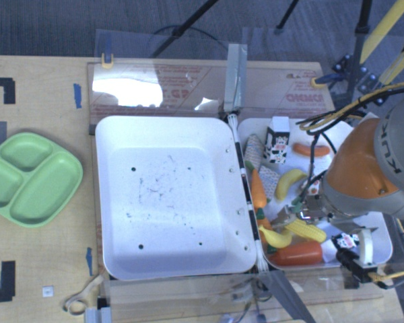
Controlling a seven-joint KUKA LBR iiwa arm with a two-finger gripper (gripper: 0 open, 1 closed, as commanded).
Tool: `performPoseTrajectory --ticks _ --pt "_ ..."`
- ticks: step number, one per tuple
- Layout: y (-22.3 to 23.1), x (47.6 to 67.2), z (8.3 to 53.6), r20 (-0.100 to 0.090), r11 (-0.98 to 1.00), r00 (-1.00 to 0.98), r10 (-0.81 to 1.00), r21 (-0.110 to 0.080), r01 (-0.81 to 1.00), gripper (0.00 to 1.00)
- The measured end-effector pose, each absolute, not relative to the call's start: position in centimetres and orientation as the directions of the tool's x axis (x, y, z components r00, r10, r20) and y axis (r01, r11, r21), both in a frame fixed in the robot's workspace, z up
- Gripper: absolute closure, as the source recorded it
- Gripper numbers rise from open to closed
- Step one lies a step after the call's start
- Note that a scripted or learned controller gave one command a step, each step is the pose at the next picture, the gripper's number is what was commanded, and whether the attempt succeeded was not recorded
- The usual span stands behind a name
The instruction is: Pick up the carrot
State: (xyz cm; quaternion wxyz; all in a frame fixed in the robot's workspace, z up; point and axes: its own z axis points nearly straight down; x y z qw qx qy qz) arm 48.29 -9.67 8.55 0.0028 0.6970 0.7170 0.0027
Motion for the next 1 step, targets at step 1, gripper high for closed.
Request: performPoseTrajectory --ticks 1 --pt "-9.83 49.39 8.72 -0.016 0.523 -0.522 0.853 0.011 0.853 0.0"
